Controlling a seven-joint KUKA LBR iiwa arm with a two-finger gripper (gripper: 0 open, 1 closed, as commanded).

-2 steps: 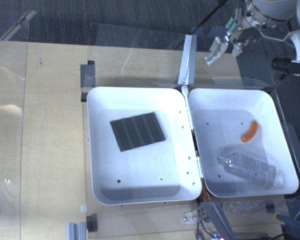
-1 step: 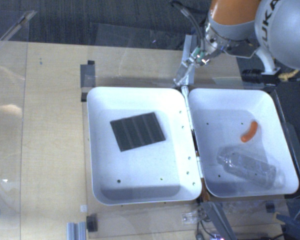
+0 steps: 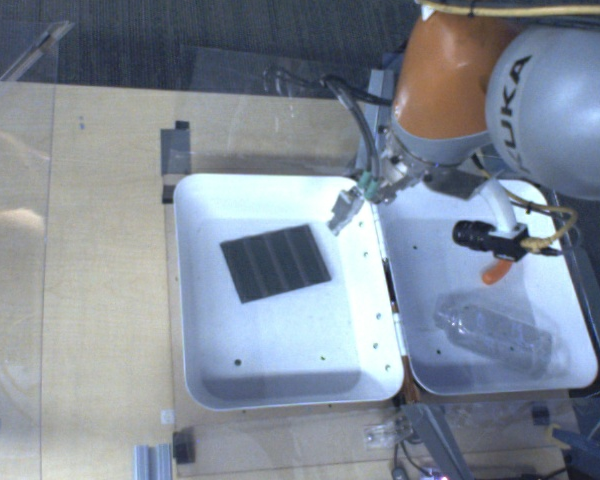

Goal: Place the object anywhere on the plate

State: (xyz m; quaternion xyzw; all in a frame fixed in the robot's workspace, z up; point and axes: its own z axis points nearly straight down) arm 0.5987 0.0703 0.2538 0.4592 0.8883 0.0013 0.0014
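From the camera above, the jaws (image 3: pixel 345 208) hang over the left white bin's (image 3: pixel 195 298) right rim; whether they grasp anything I cannot tell. The dark grey ribbed square plate (image 3: pixel 276 262) lies flat mid-bin. The clear plastic bottle (image 3: pixel 495 333) lies in the right bin (image 3: pixel 420 363), long axis running toward that bin's near right corner. Being round, it may roll off the plate.

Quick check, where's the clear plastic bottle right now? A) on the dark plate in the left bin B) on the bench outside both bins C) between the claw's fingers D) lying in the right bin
D: the clear bottle lies on its side on the floor of the right bin, apart from the dark plate in the left bin.
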